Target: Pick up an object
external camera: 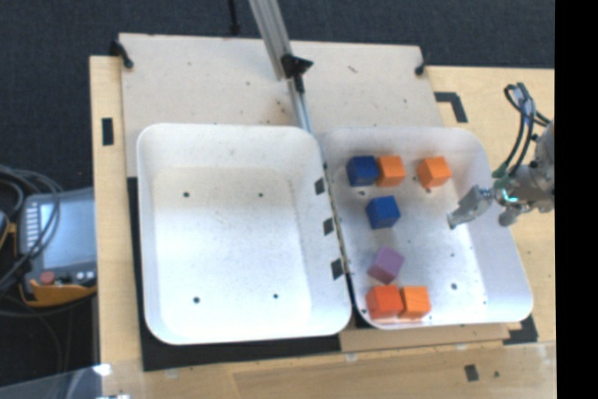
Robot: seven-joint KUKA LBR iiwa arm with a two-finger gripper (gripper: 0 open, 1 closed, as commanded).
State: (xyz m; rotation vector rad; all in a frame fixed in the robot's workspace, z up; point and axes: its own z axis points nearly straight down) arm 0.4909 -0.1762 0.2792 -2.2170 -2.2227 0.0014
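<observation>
Two orange blocks [397, 301] hug the right bin's [500, 280] near rim; the claw [486, 206], fingers apart, hovers empty at its right edge.

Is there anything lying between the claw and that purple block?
No. In the camera view, just bare white bin floor separates the claw from the purple block.

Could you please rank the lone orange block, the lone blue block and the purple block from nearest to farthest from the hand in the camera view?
Measured from the hand at the right bin's right edge:
1. The lone orange block, upper right of the bin.
2. The lone blue block, mid-bin, to the hand's left.
3. The purple block, lower down, near the divider.
</observation>
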